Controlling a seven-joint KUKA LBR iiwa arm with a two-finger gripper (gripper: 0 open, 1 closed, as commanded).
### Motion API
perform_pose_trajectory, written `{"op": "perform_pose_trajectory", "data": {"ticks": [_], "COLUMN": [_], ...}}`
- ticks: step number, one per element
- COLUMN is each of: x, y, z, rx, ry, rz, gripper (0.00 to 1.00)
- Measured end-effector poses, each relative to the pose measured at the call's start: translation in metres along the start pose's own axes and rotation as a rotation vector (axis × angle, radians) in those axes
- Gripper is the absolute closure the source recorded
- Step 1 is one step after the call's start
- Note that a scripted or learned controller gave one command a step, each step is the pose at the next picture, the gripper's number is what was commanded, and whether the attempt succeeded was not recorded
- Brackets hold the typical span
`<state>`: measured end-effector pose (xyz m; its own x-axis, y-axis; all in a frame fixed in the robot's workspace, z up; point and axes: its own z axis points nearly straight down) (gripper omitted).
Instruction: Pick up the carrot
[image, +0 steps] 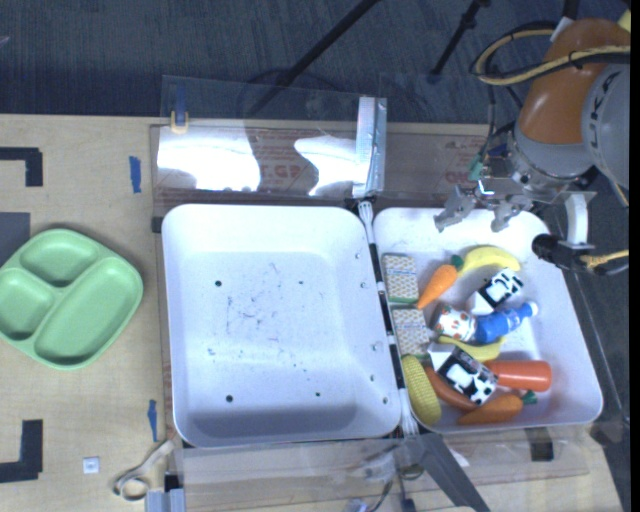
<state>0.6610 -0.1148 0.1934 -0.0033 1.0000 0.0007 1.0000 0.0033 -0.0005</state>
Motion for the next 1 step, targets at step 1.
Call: {"op": "perform_pose_trajectory", "data": {"ticks": [1], "x": [-0.0246], "y": [-0.0202], "z": [0.0974], "rx": [-0.003], "ry": [-0.001], "rz": [0.024], "gripper": [0.00]}}
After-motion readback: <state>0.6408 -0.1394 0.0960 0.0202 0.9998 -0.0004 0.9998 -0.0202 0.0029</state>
